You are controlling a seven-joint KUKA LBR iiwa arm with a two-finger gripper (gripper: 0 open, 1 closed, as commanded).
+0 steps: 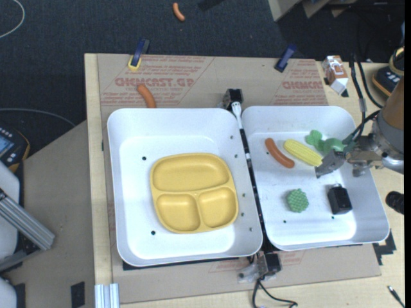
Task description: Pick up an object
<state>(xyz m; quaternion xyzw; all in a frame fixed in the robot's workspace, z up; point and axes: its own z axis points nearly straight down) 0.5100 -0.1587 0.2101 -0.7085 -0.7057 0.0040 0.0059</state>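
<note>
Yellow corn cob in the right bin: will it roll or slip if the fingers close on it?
The yellow ribbed corn cob looks rounded and tapered, so it would probably roll if nudged sideways. Its bumpy surface may help grip. It lies beside the orange-red sausage, which a push could shove along too.

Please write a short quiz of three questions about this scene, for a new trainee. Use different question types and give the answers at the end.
1. True or false: the yellow divided plate lies in the right bin.
2. Which item lies nearest the pincer?
A. the corn cob
B. the green round toy
C. the black block
3. Fill in: the sausage in the right bin lies just to the ____ of the corn cob in the camera view.

Key: 1 false, it lies in the left bin; 2 A; 3 left.
</note>
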